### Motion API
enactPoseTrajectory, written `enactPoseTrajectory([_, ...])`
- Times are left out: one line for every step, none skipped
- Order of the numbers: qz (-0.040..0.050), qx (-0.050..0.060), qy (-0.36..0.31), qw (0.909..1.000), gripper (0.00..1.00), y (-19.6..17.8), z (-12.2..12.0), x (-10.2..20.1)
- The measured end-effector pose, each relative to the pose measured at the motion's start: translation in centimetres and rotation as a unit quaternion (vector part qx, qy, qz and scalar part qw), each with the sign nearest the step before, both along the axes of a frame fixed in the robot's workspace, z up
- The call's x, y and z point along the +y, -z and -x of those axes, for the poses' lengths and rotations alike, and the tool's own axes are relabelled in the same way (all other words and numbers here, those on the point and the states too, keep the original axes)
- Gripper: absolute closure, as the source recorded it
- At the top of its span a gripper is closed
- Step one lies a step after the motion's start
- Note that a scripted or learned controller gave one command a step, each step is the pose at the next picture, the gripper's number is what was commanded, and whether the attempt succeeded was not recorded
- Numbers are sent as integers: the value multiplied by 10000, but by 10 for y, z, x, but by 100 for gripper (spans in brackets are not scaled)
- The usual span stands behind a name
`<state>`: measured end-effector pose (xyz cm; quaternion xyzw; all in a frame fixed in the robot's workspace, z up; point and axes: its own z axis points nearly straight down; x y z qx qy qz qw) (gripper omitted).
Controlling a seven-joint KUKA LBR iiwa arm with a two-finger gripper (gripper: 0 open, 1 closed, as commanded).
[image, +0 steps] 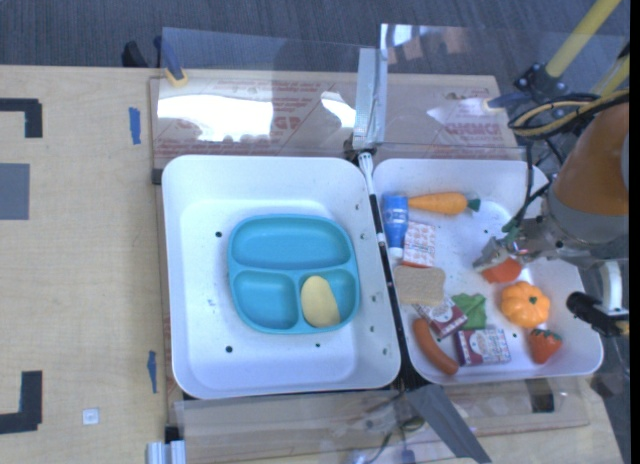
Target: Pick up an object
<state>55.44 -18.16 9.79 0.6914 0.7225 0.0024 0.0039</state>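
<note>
On the counter the left bin carried a blue divided plate, and a yellow, lemon-like piece lay in the plate's near right compartment. That piece looked smooth and rounded, likely light and stiff; it might slip unless taken across its narrow middle.

In the right bin a crowd of toy foods lay close together. Along its left wall stood a blue-capped bottle with a carrot just to its right at the far side. Nearer lay a slice of bread, a sausage and a small red packet, the last flat and probably awkward to pinch. Farther right sat a small orange pumpkin, with a red, strawberry-like piece near it.

The tool hung low over the middle of the right bin, right beside a red-orange piece and perhaps touching it. Whether it was spread or pinched could not be told, and no item was seen held. That piece seemed the likely target: small, hard, light, best taken across its width. The arm reached in from the right, its wrist bent downward toward the bin.
</note>
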Motion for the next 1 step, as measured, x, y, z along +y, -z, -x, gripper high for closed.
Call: enactPoseTrajectory([-5,-18,154,9999,100,-96,-86,33])
